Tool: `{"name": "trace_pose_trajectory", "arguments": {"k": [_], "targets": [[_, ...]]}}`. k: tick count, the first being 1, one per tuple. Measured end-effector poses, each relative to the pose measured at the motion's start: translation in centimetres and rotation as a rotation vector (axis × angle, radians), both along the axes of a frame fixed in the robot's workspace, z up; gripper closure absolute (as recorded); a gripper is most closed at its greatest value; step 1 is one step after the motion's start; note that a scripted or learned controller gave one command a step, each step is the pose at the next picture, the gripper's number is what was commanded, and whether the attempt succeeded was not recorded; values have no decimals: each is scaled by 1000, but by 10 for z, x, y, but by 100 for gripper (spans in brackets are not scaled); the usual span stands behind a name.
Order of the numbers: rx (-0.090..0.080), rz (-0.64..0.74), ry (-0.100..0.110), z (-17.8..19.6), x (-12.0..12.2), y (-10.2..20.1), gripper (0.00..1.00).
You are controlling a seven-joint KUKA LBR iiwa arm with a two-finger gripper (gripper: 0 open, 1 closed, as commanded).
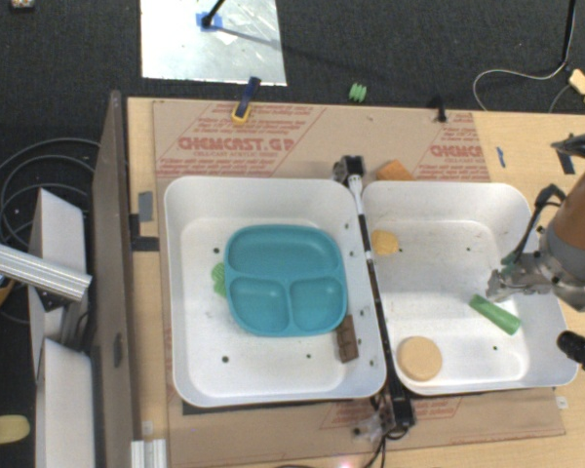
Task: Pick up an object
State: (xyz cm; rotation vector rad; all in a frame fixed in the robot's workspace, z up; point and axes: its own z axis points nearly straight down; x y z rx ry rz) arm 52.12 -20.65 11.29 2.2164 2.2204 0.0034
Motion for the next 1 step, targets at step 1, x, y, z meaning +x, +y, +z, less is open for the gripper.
{"name": "trace_pose_trajectory", "arguments": {"k": [1], "targets": [[0,0,1,-1,0,0,0]]}}
